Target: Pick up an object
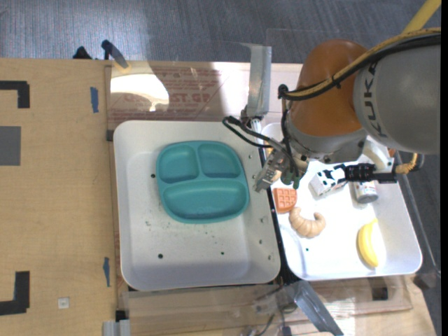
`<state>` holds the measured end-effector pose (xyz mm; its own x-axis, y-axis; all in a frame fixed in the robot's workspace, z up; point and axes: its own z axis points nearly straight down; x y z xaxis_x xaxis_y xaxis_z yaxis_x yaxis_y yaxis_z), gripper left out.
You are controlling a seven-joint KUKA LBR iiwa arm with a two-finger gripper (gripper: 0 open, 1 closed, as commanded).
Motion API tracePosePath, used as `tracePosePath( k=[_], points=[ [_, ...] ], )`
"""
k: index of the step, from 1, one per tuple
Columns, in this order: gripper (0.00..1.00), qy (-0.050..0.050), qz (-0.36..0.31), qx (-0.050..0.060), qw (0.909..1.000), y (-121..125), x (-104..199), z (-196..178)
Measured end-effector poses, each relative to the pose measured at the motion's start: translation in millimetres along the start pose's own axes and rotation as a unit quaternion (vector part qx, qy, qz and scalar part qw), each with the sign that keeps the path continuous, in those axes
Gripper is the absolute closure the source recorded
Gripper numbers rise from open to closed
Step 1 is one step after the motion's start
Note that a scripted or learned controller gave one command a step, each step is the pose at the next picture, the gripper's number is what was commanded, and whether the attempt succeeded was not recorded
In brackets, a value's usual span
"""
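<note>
Waffle piece (285, 199) — orange, gridded — lies in the right bin (409, 257) near its left wall, just above a croissant (308, 222); a banana (368, 244) sits well apart toward the lower right. Gripper (269, 174) hangs at the divide between bins, just up-left of the waffle. Whether the claw is spread or clenched, I cannot tell. For a clean pick, I'd judge it should centre over the waffle, clear of the wall. Arm reaches in from the right, wrist bent downward — left bin (133, 257) holds a teal divided plate (202, 181).
</note>
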<state>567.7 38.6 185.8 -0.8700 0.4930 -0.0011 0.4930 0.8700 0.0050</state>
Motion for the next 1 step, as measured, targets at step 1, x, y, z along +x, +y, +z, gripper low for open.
tracePosePath(
  k=[1],
  points=[
    [1.0, 0.001, 0.117, 0.001, 0.9931, 23.4, 93.4, -7.8]
  ],
)
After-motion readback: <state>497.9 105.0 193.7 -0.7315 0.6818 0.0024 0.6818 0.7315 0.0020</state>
